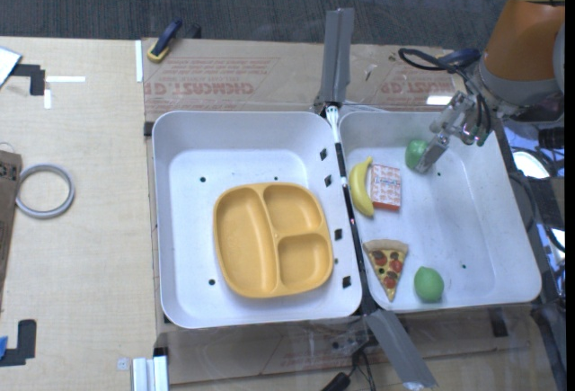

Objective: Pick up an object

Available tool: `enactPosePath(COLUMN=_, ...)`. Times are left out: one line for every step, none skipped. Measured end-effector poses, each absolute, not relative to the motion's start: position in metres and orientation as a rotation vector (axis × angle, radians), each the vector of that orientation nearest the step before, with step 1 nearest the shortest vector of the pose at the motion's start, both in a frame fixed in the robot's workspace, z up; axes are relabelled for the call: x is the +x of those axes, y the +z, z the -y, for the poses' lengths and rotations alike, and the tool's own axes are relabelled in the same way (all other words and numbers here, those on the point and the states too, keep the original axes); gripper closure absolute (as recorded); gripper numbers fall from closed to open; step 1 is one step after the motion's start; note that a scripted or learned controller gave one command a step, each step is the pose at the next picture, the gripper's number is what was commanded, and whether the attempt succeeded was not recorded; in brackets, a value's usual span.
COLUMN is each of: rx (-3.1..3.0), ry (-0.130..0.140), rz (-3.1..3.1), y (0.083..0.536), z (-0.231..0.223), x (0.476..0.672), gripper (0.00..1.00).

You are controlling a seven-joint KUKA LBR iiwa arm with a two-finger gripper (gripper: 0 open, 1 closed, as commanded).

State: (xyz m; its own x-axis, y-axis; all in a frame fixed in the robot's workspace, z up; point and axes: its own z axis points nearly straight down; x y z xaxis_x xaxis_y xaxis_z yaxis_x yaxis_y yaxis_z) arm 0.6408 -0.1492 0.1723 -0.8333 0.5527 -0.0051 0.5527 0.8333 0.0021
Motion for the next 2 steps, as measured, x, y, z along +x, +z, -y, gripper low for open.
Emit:
enactPosePath(rx=0.565, ry=0.001, rz=-3.086, y=0.178, z=0.129, x=0.650, gripper=0.00)
enactPosePath(rx=0.337, ry=0.001, rz=-3.120, y=0.184, z=0.095, x=0.649, gripper=0.00)
